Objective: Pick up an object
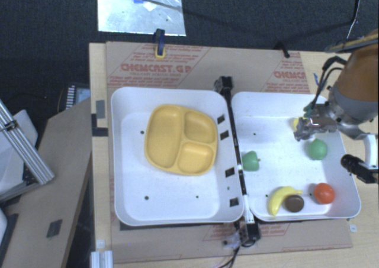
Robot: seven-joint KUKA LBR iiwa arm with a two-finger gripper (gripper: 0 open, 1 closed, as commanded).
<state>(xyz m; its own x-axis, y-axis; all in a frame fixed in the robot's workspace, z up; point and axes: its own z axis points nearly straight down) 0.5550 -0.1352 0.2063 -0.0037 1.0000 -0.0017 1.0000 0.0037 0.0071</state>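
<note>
Presently, approach step. Gripper (305,128) low in right bin (266,113), at 10 o'clock of green ball (317,149); something yellow (295,123) beside it, possibly pinched, grip unclear. Banana (278,199), brown piece (294,203), orange ball (323,193) at 6 o'clock. Next: confirm hold, lift.

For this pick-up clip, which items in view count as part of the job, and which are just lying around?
Part of the job:
gripper, over the right bin
green ball
green pepper
banana
brown ball
tomato

Lying about:
yellow divided plate in the left bin
cardboard sheet
yellow clamp
</note>
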